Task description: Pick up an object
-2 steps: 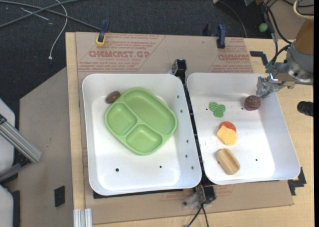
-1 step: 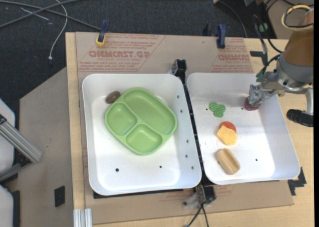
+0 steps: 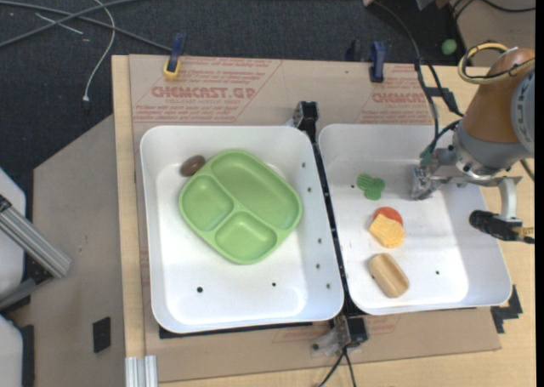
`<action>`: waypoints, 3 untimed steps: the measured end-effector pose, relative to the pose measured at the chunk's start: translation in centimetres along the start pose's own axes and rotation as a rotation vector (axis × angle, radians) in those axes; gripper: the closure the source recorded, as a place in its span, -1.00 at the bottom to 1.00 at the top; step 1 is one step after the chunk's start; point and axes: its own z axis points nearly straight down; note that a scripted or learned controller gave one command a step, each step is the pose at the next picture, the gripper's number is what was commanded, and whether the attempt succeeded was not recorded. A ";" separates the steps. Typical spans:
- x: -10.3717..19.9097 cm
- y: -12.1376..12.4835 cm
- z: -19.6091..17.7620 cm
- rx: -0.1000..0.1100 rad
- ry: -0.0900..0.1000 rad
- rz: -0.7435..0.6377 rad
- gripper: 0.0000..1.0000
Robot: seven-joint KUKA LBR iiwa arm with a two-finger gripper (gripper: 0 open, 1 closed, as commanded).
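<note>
In the right bin (image 3: pixel 450 285) lie a small green piece (image 3: pixel 370 184), a yellow-orange chunk (image 3: pixel 388 232) with a red item (image 3: pixel 389 214) just behind it, and a tan loaf-shaped piece (image 3: pixel 388 276) near the front. My gripper (image 3: pixel 422 187) hangs low over the right bin's back half, a little right of the green piece and apart from it. Nothing shows in its grasp.
The left bin (image 3: pixel 161 232) holds a green divided plate (image 3: pixel 240 205) and a small brown object (image 3: pixel 193 165) at the plate's back left edge. Blue clamps (image 3: pixel 175 54) pin the cardboard base at the back. Cables run behind the right bin.
</note>
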 end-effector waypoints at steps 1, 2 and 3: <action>-0.1 0.2 -1.2 -0.004 -0.001 -0.001 1.00; -1.0 0.2 -6.8 -0.016 -0.006 0.000 1.00; -0.3 0.9 -12.4 -0.017 -0.006 -0.003 1.00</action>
